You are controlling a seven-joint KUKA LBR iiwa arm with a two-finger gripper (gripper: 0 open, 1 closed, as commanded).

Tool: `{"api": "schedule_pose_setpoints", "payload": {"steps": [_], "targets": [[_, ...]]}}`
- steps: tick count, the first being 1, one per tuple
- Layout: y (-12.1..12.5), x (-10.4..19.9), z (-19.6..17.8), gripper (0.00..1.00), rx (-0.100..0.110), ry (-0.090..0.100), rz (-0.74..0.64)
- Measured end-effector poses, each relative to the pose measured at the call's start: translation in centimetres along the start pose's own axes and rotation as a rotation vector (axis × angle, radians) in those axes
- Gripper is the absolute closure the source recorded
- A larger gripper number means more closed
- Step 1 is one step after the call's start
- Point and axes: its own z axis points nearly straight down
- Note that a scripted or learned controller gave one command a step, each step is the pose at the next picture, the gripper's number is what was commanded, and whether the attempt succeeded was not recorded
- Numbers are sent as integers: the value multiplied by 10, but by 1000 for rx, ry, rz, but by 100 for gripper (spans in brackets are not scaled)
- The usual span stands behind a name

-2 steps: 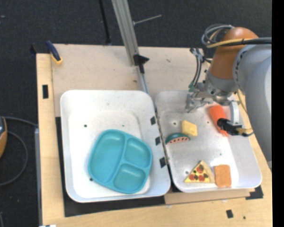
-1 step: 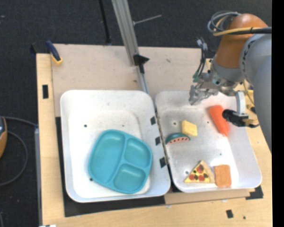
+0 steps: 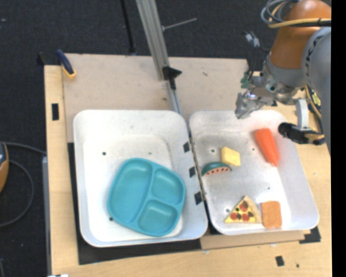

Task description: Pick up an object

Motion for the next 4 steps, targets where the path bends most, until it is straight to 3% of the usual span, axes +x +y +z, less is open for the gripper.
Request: {"api": "schedule_pose_setpoints", "payload": {"steps": [1, 2, 4], "targets": [[1, -1, -15, 100, 4, 1, -1], [-10, 43, -10, 100, 8, 2, -2], [-41, 145, -35, 100, 6, 3, -4]]}}
